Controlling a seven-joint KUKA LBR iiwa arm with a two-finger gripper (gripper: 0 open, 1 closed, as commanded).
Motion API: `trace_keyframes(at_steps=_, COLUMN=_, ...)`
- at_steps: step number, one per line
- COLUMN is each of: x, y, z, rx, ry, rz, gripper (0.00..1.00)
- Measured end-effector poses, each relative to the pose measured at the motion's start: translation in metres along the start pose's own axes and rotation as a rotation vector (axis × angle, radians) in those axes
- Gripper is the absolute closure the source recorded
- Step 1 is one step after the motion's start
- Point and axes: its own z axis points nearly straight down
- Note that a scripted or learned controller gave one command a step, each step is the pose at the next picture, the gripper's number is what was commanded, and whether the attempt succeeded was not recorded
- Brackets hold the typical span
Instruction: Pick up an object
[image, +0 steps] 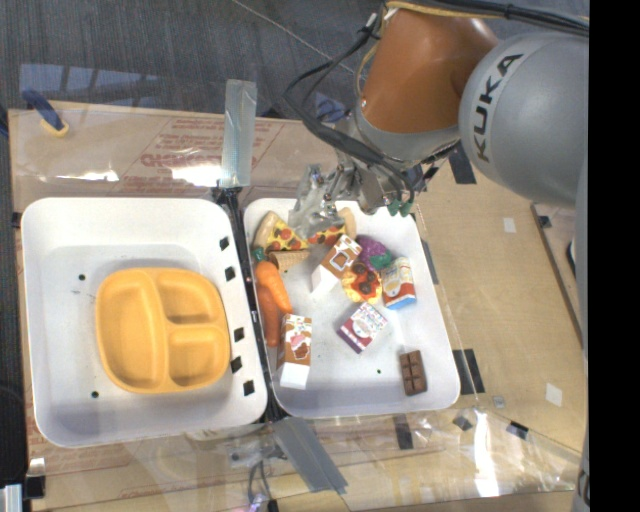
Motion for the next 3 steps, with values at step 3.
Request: trace_keyframes(at_steps=3, x=-0.009, y=-0.034, z=-0.030, rx=0.005, ry=-0.006, rz=-0.274, gripper=1.00)
